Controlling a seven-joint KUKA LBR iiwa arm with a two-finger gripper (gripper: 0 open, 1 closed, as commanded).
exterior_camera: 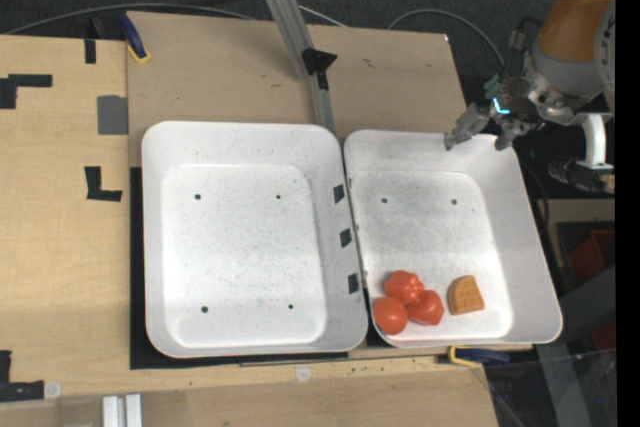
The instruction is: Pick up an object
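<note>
In the right bin [500, 205], near its front edge, lies a cluster of red rounded pieces [407, 301], like small tomatoes. Just to their right sits a small orange-brown waffle-like block [465, 295]. My gripper [480, 135] hangs over the bin's far right corner, well away from both objects. Its two dark fingers are spread apart with nothing between them. The grey arm with its orange band [575, 25] comes in from the upper right.
The left bin [240, 235] lies beside the right one, with black clips along their shared edge. A slanted metal rail [285, 5] crosses the bench behind the bins. Cables trail over the dark floor at the back.
</note>
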